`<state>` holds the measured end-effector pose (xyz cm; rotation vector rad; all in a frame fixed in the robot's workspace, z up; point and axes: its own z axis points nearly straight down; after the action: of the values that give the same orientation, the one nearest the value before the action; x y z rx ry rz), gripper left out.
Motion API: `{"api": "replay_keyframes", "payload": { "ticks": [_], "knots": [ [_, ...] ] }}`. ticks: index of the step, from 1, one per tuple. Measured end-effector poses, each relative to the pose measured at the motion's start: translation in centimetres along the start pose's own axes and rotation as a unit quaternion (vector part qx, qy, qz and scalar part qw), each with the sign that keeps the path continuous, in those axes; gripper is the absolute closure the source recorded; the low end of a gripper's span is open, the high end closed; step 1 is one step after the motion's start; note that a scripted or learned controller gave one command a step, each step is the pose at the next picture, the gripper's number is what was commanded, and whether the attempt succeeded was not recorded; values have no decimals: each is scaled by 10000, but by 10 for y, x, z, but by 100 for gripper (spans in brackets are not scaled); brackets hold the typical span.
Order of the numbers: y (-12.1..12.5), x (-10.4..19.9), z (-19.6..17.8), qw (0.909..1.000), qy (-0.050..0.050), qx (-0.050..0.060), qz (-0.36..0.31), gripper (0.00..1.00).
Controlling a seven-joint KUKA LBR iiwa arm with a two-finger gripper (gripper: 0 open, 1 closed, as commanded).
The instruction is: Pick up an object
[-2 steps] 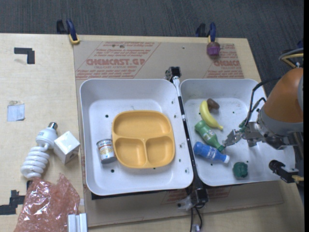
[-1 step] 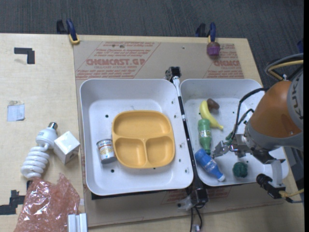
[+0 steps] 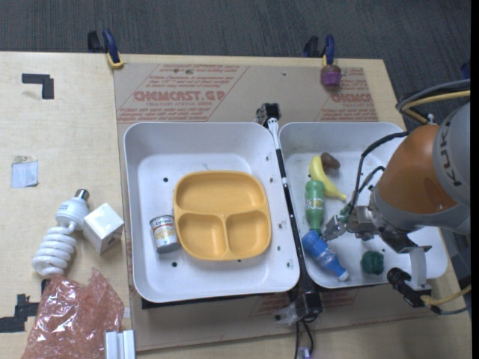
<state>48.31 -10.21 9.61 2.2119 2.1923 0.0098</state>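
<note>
My gripper hangs over the right bin, near its middle, on the grey arm with the orange band. Just left of it lies a green bottle, and a blue bottle lies below it toward the bin's front. A yellow banana and a small brown object rest farther back. A dark green lump sits at the front, partly under the arm. Nothing is seen held by the gripper.
The left bin holds a yellow divided plate and a small can. On the bench to the left lie a spiral light bulb, a white cube and a crumpled reddish bag. A purple object sits behind the bins.
</note>
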Motion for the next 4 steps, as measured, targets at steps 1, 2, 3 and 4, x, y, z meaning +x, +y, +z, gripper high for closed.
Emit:
{"api": "replay_keyframes", "payload": {
  "ticks": [1,2,3,4],
  "knots": [
    [0,2,-9,10000,43,44,-14,100],
    [3,51,-97,9999,71,108,-49,100],
    [3,51,-97,9999,71,109,-50,0],
    [4,4,-16,9999,73,117,-39,0]
  ]
}}
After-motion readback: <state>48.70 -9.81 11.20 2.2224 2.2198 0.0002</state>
